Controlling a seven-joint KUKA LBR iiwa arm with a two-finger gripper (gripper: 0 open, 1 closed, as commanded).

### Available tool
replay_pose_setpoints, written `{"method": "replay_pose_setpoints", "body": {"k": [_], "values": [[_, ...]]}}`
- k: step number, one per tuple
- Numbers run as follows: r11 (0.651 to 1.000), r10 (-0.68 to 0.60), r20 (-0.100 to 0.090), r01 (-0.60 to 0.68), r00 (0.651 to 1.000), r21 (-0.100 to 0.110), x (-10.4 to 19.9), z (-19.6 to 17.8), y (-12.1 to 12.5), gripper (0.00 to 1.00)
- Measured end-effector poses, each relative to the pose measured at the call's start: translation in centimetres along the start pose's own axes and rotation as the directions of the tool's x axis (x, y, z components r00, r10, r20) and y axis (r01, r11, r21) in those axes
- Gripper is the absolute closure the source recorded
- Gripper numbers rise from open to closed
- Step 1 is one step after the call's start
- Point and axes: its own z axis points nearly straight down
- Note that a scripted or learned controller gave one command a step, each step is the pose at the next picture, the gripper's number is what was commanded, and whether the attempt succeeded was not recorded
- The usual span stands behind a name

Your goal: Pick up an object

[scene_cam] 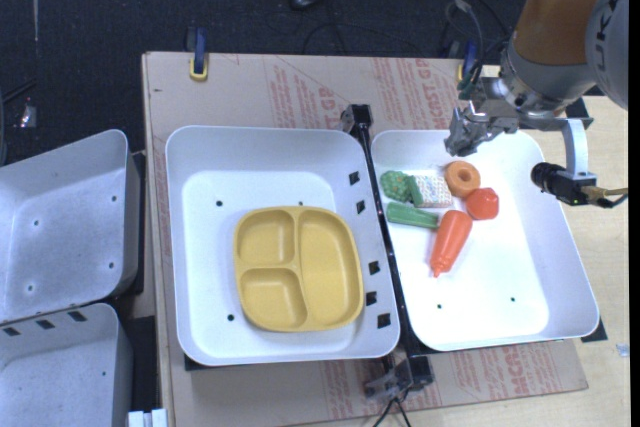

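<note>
Your arm (pixel 565 10) comes in from the right edge, its orange band bulging at the top right corner with a thin yellow cable looped around it, the grey wrist below bending down and leftward toward the far rim of the right bin (pixel 560 235). The tool (pixel 462 140) hangs at the end of that wrist, just above the bin's upper left area, close over the small cluster of toy food. You cannot tell from this slanted view whether it is open or closed; nothing is visibly caught in it. A black fitting with a curved white bracket juts out beside the wrist, over the bin's right side.

The things you could pick lie together in the upper left part of the right bin. An orange ring-shaped piece (pixel 461 178) like a doughnut sits just under the tool, touching a glossy red tomato-like ball (pixel 482 203). Below them a smooth tapered orange carrot (pixel 449 241) lies slanted, its thick end near the tomato. To the left you see a bumpy dark green piece (pixel 400 185), a pale dotted block (pixel 432 188) beside it, and a light green bar (pixel 412 214) lying under both.

The left bin (pixel 195 215) holds a matte yellow tray (pixel 298 268) with rounded corners and three compartments. Both bins are shallow, white and hard-looking, resting on a brown board printed with red lettering on the tabletop (pixel 260 90).
</note>
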Motion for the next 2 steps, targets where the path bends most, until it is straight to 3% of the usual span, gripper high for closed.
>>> {"method": "replay_pose_setpoints", "body": {"k": [1, 2], "values": [[1.000, -0.003, -0.003, 0.003, 1.000, 0.009, 5.5, 1.8, -1.0, 1.00], [1.000, -0.005, -0.003, 0.005, 1.000, 0.008, 10.8, 1.4, -2.1, 1.00]]}}
